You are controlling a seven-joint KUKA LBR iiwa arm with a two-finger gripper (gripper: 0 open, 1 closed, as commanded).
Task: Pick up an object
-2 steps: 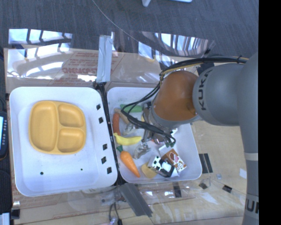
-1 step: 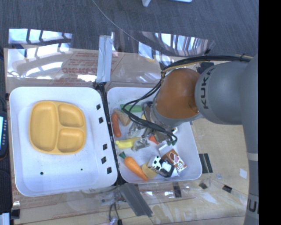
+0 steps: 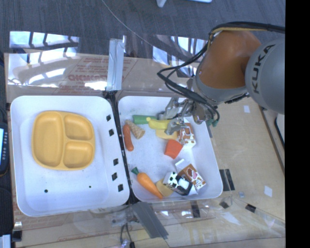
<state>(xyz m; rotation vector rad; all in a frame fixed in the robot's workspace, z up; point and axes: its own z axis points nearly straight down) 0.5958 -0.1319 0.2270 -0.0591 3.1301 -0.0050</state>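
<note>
A cardboard-covered desk [image 3: 232,145] carries two shallow white bins; the left bin [image 3: 19,145] holds a yellow plastic divided tray [image 3: 63,140]. In the right bin [image 3: 208,155] lie toy foods: a yellow plastic banana [image 3: 157,124], an orange block [image 3: 173,149], two orange carrots [image 3: 128,137] and small printed cartons [image 3: 186,180]. The grey arm's gripper [image 3: 175,118] hangs low over the banana at the bin's far side; whether its fingers are released or clenched I cannot tell. A good grasp probably wants the fingers straddling the banana's narrow width, clear of the neighbouring carton [image 3: 186,135], before closing.

floor [image 3: 58,14]: dk grey carpet | bench [image 3: 242,140]: tan cardboard w/ tape, glare patches
</note>
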